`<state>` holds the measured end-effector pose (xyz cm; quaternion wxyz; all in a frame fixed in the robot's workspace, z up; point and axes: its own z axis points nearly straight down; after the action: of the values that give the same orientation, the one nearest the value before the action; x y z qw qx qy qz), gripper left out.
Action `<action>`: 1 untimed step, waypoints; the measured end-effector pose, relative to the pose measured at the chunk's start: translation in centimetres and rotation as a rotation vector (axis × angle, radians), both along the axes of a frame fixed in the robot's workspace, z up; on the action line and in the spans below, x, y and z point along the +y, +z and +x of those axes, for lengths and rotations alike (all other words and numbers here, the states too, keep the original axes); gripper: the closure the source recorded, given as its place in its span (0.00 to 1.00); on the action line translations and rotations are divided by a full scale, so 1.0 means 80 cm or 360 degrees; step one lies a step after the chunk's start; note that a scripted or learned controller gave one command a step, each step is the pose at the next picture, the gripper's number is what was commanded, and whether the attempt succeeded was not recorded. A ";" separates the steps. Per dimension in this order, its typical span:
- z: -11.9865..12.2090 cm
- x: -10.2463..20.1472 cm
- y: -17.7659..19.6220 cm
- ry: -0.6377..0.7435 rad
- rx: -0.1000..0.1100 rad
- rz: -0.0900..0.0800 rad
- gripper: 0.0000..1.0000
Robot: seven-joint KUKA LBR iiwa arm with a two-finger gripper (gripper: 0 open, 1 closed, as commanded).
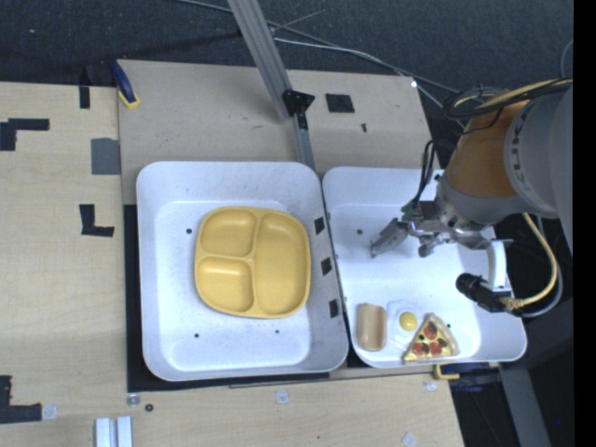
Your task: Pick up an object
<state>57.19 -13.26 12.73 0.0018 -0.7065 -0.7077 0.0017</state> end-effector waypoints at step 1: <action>0.001 0.000 -0.054 -0.0001 -0.0009 -0.0004 0.00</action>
<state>57.25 -13.28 8.45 -0.0011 -0.7068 -0.7074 0.0005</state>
